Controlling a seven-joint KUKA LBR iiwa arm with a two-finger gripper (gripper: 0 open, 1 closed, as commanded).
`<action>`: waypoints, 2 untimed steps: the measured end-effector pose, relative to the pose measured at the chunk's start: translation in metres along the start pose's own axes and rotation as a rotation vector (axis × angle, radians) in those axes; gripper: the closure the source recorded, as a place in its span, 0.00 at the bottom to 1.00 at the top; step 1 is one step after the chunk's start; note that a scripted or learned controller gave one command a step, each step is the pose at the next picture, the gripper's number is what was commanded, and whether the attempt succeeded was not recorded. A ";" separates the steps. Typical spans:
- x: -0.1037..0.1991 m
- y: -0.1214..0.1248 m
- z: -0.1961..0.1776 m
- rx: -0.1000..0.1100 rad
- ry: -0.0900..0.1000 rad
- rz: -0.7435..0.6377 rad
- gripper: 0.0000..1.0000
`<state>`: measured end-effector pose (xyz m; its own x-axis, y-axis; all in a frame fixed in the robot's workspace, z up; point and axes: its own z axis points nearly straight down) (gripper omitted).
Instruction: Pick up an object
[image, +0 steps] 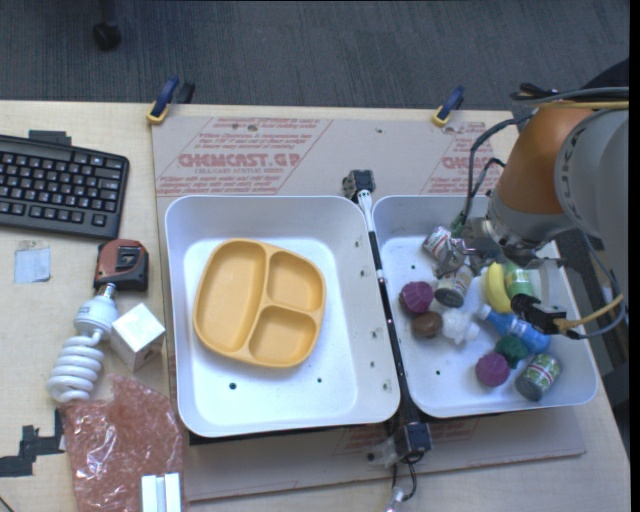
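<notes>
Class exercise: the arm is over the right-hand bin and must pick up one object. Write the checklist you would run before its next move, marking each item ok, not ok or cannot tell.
1. Gripper over the right white bin: ok.
2. Jaws open or shut: cannot tell, wrist hides them.
3. Object already held: cannot tell.
4. Objects within reach: ok; yellow banana-shaped toy, purple round toy, blue plastic bottle lie close by.
5. Objects spaced apart for a clean pick: not ok, they crowd together.
6. Yellow divided plate in the left white bin away from the arm: ok.

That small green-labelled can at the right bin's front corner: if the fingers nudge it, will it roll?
Probably. The can lies on its side, so its round body may roll. It touches the purple ball, which might get pushed too. It looks small, likely light.
</notes>
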<state>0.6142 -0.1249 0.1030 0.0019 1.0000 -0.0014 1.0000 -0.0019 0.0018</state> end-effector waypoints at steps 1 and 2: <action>0.086 -0.054 -0.090 0.001 0.001 -0.002 1.00; 0.105 -0.012 -0.089 0.002 0.001 -0.004 1.00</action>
<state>0.6020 -0.0193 0.1922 -0.0018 1.0000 -0.0007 1.0000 0.0018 -0.0003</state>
